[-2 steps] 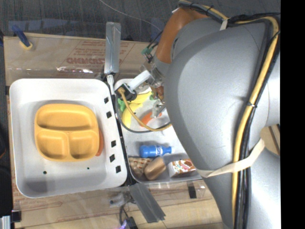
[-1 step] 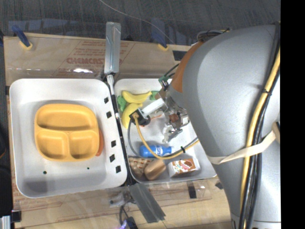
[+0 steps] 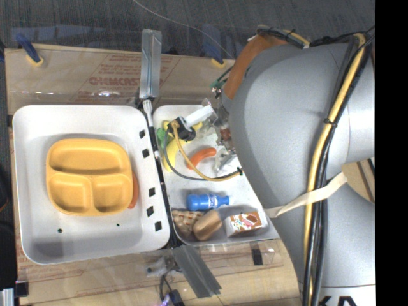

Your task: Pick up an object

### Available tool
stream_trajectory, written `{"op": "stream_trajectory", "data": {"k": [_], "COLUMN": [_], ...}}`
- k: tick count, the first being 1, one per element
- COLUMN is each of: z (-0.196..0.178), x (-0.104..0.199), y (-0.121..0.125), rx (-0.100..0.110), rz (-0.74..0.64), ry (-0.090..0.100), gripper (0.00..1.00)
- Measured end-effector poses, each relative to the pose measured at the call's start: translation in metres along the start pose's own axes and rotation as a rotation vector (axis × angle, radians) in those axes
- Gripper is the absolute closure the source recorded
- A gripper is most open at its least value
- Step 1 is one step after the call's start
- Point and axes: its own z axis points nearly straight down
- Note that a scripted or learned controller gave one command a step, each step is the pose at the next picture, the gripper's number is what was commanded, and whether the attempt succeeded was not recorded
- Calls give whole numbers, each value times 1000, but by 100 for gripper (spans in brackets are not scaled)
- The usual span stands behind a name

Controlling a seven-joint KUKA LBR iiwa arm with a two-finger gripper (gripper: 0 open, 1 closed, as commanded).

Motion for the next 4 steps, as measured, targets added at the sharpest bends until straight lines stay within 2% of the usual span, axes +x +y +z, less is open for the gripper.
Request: {"op": "stream_trajectory", "data": {"k": [1,2,3,4], "z": [-71,-67,-74,-7], "x": [11,-42,-6,-13], "y": [-39,-59,11,8], "rx": [-2,0,-2,3], "rz": [21,22,28,-106], "ry": [7,-2,0,-5], "gripper": [0,0,0,0]}}
